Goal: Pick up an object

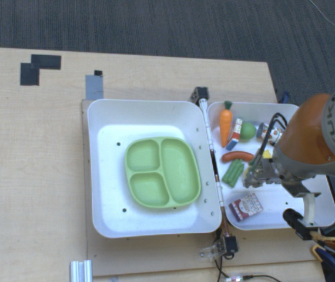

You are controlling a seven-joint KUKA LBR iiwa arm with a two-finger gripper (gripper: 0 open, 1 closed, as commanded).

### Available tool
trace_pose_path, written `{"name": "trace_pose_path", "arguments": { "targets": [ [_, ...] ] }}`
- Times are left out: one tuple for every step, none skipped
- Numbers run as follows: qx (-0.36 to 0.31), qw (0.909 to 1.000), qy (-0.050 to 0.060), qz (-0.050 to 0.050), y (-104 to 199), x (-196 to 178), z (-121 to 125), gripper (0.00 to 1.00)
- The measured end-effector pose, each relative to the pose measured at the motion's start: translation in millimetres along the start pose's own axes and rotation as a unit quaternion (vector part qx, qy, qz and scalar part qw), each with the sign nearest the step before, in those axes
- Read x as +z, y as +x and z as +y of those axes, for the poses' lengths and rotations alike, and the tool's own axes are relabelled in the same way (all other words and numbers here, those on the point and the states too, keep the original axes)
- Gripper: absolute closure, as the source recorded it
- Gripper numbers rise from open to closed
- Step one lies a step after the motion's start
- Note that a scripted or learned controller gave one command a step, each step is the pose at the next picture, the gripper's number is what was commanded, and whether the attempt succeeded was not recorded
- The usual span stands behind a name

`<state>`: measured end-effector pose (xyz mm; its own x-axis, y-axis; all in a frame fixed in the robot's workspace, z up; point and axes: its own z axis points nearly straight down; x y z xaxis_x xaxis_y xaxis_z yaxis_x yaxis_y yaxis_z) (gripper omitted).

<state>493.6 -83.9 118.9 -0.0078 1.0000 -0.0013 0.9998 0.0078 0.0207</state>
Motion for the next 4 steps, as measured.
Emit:
{"name": "trace_pose_path", "arguments": {
  "targets": [
    [0.0,1.0,0.0,0.0,0,0,0,0.0],
    [0.004,1.0,0.007,0.0,1,32,-6,0.0],
    [0.003,1.0,0.004,0.0,2,21,-3,1.0],
    [0.003,1.0,0.004,0.0,2,21,-3,0.0]
  ]
}}
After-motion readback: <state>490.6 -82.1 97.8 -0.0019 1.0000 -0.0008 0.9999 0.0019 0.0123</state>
